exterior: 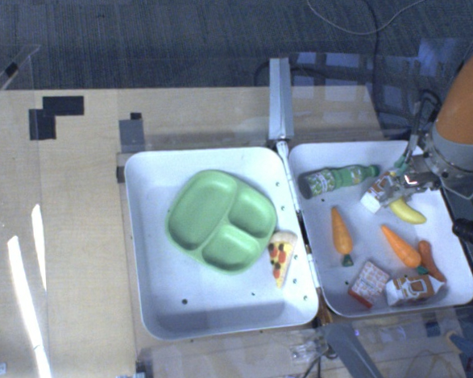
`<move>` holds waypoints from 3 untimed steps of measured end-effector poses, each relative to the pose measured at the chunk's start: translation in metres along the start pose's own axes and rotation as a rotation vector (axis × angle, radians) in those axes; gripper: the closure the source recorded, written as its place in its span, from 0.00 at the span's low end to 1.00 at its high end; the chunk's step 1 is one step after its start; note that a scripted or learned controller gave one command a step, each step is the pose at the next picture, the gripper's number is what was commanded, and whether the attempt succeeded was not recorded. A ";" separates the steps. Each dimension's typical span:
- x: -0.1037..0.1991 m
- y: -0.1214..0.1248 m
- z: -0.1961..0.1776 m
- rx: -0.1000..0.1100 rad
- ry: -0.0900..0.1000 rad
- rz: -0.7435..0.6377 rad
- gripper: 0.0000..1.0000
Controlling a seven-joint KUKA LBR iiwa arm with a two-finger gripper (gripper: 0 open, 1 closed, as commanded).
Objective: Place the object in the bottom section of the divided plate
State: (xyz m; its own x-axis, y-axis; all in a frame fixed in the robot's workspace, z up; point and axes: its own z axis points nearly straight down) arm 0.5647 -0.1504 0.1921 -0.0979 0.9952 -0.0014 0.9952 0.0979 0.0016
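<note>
**Over the right bin, claw above the banana**

Over on the right side of the tabletop [80, 260], the grey arm with its orange band [465, 111] reaches in and hangs its claw [403, 182] above the upper part of the right bin [462, 293]. From where I stand I cannot tell how wide the claw is, or whether it has hold of anything. A yellow banana [408, 210] lies just beneath it, with a green bottle [338, 178] on its side nearby. Lower in that bin sit two carrots [340, 231] [400, 245], a waffle-like block [367, 282] and a small carton [413, 290].

The green divided plate [221, 218] rests in the left bin [156, 311], all three sections bare. A pizza slice [281, 256] lies just beside the plate's lower right edge, against the bin wall.
</note>
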 end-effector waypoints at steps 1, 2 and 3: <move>0.051 -0.007 -0.016 0.000 0.001 -0.093 1.00; 0.117 -0.019 -0.001 0.002 0.002 -0.276 1.00; 0.187 0.000 0.009 -0.001 0.002 -0.373 1.00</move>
State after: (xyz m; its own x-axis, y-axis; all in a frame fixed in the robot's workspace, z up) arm 0.5464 0.0358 0.1827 -0.4537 0.8911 -0.0004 0.8911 0.4537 0.0021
